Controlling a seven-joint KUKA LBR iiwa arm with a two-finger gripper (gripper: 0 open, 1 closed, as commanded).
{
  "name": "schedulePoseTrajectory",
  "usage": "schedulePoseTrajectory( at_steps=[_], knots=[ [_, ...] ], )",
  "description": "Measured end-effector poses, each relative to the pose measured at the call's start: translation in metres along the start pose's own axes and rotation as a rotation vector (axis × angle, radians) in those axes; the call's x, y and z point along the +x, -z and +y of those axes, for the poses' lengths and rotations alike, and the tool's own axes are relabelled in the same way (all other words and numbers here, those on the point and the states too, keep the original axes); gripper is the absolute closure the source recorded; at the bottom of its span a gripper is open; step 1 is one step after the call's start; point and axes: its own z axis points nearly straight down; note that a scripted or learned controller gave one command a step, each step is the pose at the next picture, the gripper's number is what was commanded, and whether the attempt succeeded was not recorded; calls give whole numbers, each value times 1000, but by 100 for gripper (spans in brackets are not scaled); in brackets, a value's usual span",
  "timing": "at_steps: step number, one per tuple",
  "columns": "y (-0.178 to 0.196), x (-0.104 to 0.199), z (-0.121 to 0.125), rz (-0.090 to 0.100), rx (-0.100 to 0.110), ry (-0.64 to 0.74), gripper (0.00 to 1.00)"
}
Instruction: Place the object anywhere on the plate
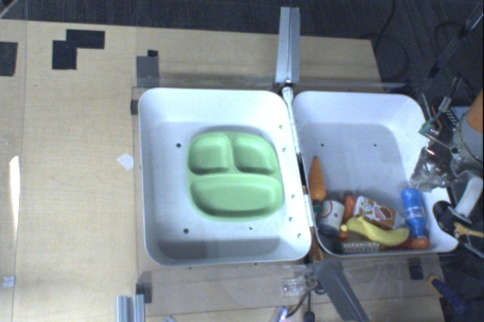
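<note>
A green plate (233, 174) with three compartments lies in the middle of the left bin (162, 162). Along the front of the right bin (355, 124) sit several objects: an orange carrot (316, 178), a small can (330, 214), a yellow banana (376, 233), a printed snack packet (374, 212) and a blue bottle (414, 212). My gripper (428, 175) hangs at the right bin's right wall, just above the blue bottle, and nothing shows in its grasp.
A metal divider post (288, 48) stands between the two bins at the back. Cables and dark hardware (461, 222) crowd the right edge beside the arm. Pale bench surface (76, 162) stretches to the left of the bins.
</note>
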Motion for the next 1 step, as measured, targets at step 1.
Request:
schedulePoseTrajectory(
  at_steps=[1],
  knots=[
    [-50,94,14,1,2,191,100]
  ],
)
